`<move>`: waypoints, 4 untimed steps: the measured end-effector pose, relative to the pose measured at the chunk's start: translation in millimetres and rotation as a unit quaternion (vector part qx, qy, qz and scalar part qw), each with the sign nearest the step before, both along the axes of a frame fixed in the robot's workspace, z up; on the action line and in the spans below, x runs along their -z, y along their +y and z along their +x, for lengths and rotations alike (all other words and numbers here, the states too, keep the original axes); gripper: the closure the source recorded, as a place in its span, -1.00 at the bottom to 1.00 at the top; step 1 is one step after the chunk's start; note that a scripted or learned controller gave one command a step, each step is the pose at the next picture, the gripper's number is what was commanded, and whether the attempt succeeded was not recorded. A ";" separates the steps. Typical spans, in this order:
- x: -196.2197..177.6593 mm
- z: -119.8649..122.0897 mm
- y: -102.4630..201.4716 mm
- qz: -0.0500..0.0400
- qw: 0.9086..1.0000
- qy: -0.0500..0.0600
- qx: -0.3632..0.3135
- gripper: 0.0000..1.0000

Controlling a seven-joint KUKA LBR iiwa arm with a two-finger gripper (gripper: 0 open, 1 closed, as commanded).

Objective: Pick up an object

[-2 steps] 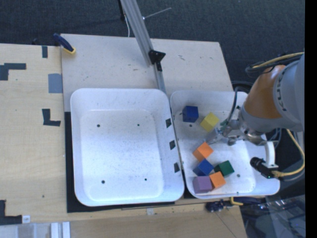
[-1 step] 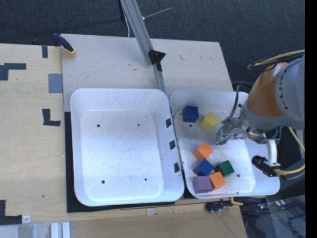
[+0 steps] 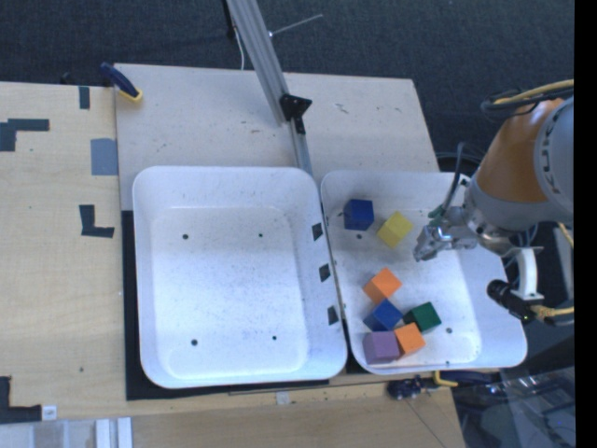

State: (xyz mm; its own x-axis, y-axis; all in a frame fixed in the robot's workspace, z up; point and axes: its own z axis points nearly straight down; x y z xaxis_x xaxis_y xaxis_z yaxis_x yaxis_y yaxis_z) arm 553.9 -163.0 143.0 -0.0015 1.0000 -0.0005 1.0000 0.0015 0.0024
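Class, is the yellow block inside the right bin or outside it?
Inside. The yellow block lies on the right bin's floor, apart from the dark blue block beside it.

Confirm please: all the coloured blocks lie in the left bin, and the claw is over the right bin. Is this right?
Not quite. The camera view shows the coloured blocks in the right bin, not in the left bin. The claw is indeed over the right bin.

2 white bins (image 3: 229, 180), 2 blue cubes (image 3: 358, 215), yellow cube (image 3: 395, 229), 2 orange cubes (image 3: 381, 285)
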 end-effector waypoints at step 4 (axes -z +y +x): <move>-79.7 -20.5 97.8 0.001 1.000 0.002 -0.003 1.00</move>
